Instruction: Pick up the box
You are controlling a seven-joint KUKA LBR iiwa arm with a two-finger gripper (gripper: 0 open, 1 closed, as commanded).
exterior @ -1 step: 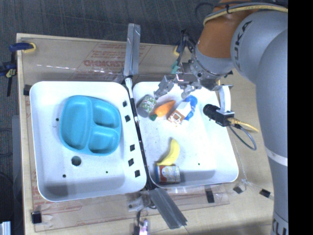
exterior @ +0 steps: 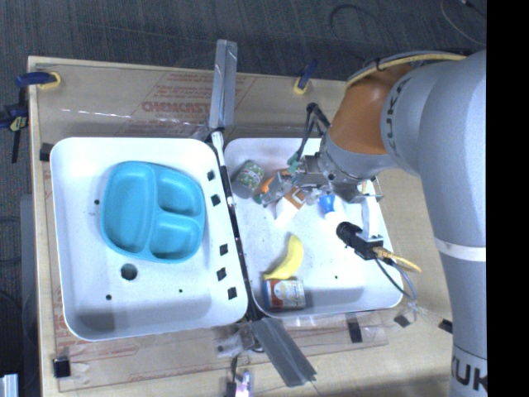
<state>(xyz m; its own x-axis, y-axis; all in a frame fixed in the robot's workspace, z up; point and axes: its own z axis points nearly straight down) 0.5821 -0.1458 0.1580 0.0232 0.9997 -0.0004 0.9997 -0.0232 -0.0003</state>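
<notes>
My gripper [exterior: 287, 190] hangs low over the upper middle of the right bin [exterior: 376, 292]. A small orange and white boxy item [exterior: 269, 187] lies right at its tip, partly hidden by it; I cannot tell whether it is held. A red and white package [exterior: 284, 293] rests against the bin's front wall, well clear of the gripper.
In the right bin there are a crumpled greenish can [exterior: 248, 174] at the upper left, a banana [exterior: 287, 256] in the middle and a small blue item [exterior: 326, 204] under the wrist. A black cable plug [exterior: 357, 240] hangs off the arm. A blue divided plate [exterior: 154, 210] sits in the left bin [exterior: 83, 304].
</notes>
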